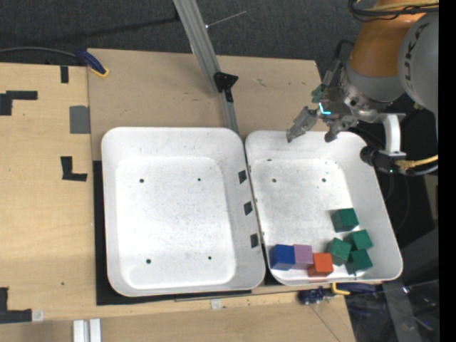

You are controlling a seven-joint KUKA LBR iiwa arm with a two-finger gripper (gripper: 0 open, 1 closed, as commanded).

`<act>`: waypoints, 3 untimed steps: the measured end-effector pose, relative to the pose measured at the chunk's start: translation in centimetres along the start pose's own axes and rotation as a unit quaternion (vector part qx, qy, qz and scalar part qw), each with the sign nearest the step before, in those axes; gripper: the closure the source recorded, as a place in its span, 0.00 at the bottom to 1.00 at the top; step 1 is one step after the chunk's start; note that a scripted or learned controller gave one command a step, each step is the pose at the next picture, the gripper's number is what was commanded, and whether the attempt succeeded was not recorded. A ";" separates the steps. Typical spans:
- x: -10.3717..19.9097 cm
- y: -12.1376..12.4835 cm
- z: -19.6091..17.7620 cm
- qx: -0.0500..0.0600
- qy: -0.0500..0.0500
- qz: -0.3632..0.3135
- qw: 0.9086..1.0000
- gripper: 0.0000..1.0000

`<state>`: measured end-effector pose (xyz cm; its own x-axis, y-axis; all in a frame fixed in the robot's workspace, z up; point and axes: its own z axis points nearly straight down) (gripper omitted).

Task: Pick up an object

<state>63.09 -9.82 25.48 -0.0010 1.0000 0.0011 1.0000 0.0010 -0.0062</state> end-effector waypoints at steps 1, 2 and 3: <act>0.0 0.1 -0.3 -0.003 -0.001 -0.001 1.000 0.00; 0.3 -0.6 4.3 -0.001 -0.001 0.000 1.000 0.00; -0.1 -1.0 8.8 0.000 -0.001 0.000 1.000 0.00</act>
<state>62.03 -9.92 16.67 -0.0008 1.0000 -0.0010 1.0000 0.0007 -0.0064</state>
